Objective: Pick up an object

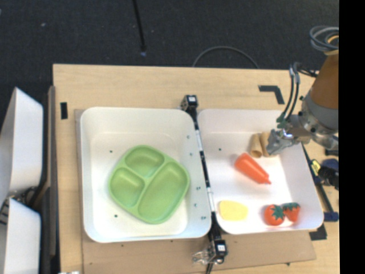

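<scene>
Several small objects lie in the right bin (228,124). An orange carrot (252,169) rests near its middle, pointing down and right. A tan cylinder (257,144) lies just above the carrot. A yellow lemon-like piece (233,210) sits at the front edge, and a red strawberry with green leaves (282,213) lies in the front right corner. My gripper (278,141) hangs over the bin's right side, right beside the tan cylinder and above the carrot. Nothing shows between its fingers.
The left bin (97,130) holds a green divided plate (149,183). Black clips (190,102) mark the seam between the bins at back and front. Cables and blue fittings (326,173) run along the bench's right edge.
</scene>
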Available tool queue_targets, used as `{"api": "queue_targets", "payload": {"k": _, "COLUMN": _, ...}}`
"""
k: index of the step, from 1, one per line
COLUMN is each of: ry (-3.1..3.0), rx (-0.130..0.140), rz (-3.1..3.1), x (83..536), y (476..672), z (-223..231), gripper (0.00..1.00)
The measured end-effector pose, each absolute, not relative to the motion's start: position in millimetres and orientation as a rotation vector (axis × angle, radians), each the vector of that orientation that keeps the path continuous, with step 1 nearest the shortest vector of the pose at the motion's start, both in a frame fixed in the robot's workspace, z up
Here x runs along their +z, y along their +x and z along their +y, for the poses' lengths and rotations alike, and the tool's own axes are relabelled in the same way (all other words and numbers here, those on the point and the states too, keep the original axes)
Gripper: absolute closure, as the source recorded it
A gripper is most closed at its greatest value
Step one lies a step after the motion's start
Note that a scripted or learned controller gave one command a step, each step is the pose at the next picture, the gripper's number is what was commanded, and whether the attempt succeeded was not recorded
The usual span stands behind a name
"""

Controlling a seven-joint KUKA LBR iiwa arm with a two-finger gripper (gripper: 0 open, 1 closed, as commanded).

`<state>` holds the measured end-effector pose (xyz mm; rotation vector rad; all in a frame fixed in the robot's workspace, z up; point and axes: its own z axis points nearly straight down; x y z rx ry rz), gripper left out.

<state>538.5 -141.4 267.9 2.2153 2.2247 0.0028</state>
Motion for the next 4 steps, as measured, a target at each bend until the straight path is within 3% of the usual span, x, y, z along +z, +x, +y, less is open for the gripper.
{"api": "queue_targets", "payload": {"k": 1, "ry": 2.214, "rx": 0.002, "rz": 2.228, "x": 265, "y": 532.2, "z": -86, "gripper": 1.00}}
{"api": "queue_targets", "payload": {"k": 4, "ry": 2.213, "rx": 0.001, "rz": 2.230, "x": 229, "y": 545.9, "z": 76, "gripper": 1.00}}
